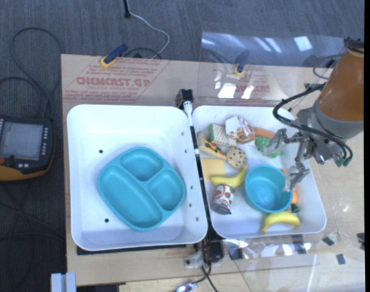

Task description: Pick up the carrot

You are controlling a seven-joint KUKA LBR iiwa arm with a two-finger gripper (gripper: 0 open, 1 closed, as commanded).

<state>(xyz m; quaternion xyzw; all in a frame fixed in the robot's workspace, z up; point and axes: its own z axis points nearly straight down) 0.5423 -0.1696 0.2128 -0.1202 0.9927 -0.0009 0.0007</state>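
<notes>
Carrot (pixel 265 133) is lying at the right bin's (pixel 318 215) far side, ungrasped; the end effector (pixel 291 154) is hovering just beside it, fingers spread, holding nothing. Grasping and lifting remain.

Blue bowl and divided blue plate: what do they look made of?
Blue bowl: apparently moulded plastic, one even colour with a soft sheen on its rim. Divided blue plate: likely the same plastic, semi-matte, with rounded moulded ridges between compartments. Neither material is certain.
</notes>
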